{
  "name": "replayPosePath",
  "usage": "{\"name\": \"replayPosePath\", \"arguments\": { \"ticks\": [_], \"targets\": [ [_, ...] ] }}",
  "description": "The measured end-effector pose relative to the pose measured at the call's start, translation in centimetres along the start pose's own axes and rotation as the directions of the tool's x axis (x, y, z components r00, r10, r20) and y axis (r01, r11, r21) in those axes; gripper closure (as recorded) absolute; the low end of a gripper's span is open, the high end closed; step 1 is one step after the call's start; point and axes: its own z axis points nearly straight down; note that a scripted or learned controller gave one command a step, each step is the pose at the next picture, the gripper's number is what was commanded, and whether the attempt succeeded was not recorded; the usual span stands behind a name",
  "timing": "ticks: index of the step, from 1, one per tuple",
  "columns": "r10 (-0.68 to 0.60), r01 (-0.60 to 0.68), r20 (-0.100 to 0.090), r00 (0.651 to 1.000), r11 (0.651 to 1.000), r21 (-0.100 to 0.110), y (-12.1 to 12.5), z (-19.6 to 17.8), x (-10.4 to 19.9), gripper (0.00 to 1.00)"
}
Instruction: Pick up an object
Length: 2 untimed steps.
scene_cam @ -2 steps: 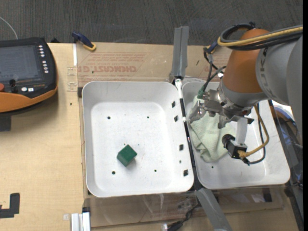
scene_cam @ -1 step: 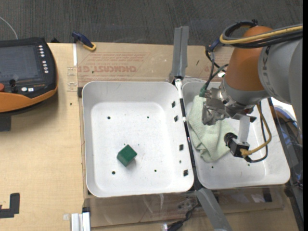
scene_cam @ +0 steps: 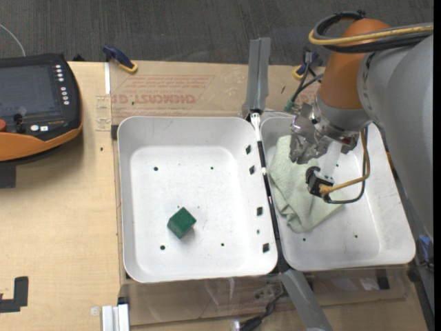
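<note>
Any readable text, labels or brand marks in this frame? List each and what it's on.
Red print on the cardboard sheet behind the bins: upside down and too blurred to read with confidence.
Teach pendant at the left: buttons and screen carry marks too small to read.
Nothing else is legible.

You saw two white bins: the left bin (scene_cam: 138,185) was speckled with small dark dots and held a dark green block (scene_cam: 182,223), while the right bin (scene_cam: 386,233) held a pale greenish-white cloth (scene_cam: 293,185). The arm (scene_cam: 393,67) was grey with an orange band (scene_cam: 348,61); the bench (scene_cam: 55,219) was tan.
</note>
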Motion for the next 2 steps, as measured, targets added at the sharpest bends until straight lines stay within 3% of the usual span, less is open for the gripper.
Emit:
{"name": "replayPosePath", "arguments": {
  "ticks": [1, 2],
  "targets": [
    [-0.173, 0.173, 0.000, 0.985, 0.985, 0.002, -5.1, 0.2, 3.0, 1.00],
    [0.043, -0.043, 0.000, 0.999, 0.999, 0.003, -11.4, 0.2, -1.8, 1.00]
  ]
}}
